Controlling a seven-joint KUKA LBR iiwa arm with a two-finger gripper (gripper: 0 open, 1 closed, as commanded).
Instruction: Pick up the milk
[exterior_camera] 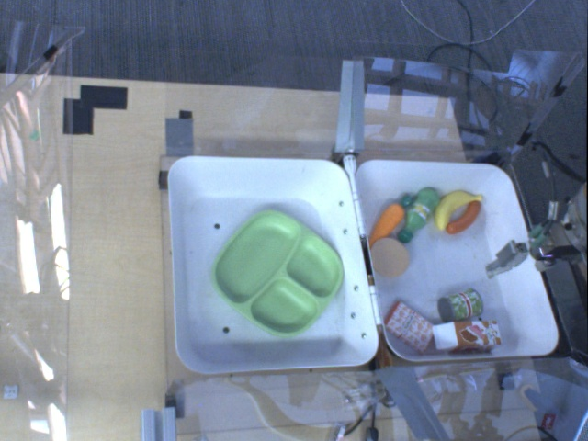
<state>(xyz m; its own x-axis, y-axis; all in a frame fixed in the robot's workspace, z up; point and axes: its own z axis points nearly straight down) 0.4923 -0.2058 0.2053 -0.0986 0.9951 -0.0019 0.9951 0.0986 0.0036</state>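
Observation:
The milk (467, 335) looks like a small carton with a white end and a red-orange body. It lies on its side near the front edge of the right bin (514, 191). My gripper (516, 255) reaches in over the right rim of that bin, above and to the right of the carton and well apart from it. Nothing shows in its grasp.
In the right bin there is also a green-labelled can (460, 303) just behind the carton and a red packet (409, 327) to its left. A tan disc (390, 257), carrot (387, 221), green bottle (418, 211), banana (450, 208) and sausage (465, 216) lie further back. The left bin (197, 246) holds a green divided plate (278, 270).

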